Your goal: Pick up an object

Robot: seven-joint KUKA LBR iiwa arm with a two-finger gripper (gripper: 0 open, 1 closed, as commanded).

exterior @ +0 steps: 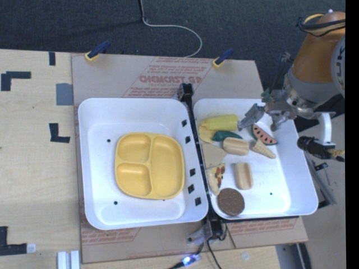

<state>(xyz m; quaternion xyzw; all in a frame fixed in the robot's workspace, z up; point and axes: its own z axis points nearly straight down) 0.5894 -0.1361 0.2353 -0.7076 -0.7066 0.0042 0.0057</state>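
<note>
Nearest the camera, you have a round dark-brown cookie-like toy disc (230,201) at the near edge of the right-hand shallow white bin (291,203), well below the gripper (263,116). Just above that disc lie a tan bread-shaped block (243,175) and a small pizza-slice toy (216,175).

Closer to the gripper, slightly below and to its left, you see a yellow corn-shaped toy (219,122), a dark green piece (226,134) and a beige rounded roll (235,145) bunched together. A red watermelon-slice toy (263,134) sits almost directly under the gripper, with a pale cone-shaped piece (263,149) just beyond it.

The gripper hangs over the far part of that bin with its two fingers spread apart and nothing between them.

Your likeliest target is the watermelon slice: thin, curved, red with dark seeds and a pale rind. Judge it as light, rigid plastic, probably slick, so close across its flat faces rather than its curved edge; neighbours may crowd one finger.

Far off to the gripper's left, the other white bin (92,150) holds a yellow divided plate (150,165), all on the counter (33,150).
</note>
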